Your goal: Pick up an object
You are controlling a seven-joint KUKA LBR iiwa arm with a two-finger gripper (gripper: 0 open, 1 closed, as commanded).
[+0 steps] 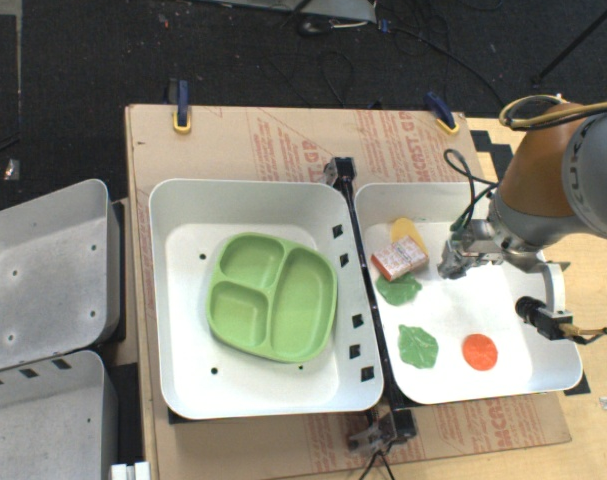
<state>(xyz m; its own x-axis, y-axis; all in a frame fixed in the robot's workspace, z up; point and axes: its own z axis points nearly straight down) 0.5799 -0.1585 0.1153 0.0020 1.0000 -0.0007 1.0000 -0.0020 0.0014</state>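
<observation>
Jaws: could not tell whether parted or closed, the gripper (463,255) head was dark and too small to read. It sat low over the right bin (553,373), in the bin's upper middle part, above bare white floor.

Nearest object was a red and white box (399,259), just left of the gripper and apart from it. A yellow piece (408,230) lay touching the box's far side. A green leafy piece (398,290) lay just in front of the box, near the divider between the bins. A second green leafy piece (418,346) lay nearer the front edge. A round orange-red object (480,352) lay to its right, well apart from the gripper. All five were in the right bin.

The arm (548,183) came in from the right, with the orange band over the bin's right rim.

The left bin (168,268) held a light green plate (273,296) with three compartments, lying flat and turned at a slant.

Both bins stood on a brown board (253,143), with a clamp (182,108) at the far left and another clamp (441,112) at the far right. Grey metal trays (43,258) lay off to the left on the dark floor (73,48).
</observation>
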